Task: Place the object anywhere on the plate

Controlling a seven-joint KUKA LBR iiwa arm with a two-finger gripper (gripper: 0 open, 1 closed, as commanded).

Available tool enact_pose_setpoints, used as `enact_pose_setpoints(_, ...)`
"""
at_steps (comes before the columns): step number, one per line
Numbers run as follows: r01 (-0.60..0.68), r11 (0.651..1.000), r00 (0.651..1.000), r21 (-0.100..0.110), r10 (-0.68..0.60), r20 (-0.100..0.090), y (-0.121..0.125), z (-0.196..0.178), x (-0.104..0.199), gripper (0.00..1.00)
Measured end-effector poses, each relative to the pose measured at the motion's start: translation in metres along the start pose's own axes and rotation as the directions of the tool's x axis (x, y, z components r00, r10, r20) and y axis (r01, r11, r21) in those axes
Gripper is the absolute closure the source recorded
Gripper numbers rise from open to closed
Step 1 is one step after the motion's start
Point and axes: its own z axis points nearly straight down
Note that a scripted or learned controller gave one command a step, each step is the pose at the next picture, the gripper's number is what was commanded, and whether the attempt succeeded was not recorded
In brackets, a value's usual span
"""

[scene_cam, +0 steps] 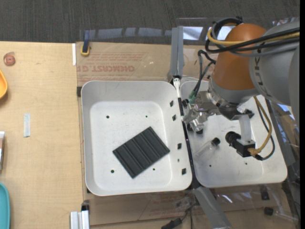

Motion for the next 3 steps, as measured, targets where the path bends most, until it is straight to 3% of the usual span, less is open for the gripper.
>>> enact_pose_setpoints(1,0.273,0.962,0.962,0.001,-0.273,0.0,0.006,0.0227,0.0635,1.0)
enact_pose_setpoints(2,0.273,0.962,0.962,0.001,-0.273,0.0,0.0061,0.0226,0.0633,0.0)
enact_pose_setpoints(3,0.273,0.962,0.962,0.001,-0.273,0.0,0.0061,0.0226,0.0633,0.0)
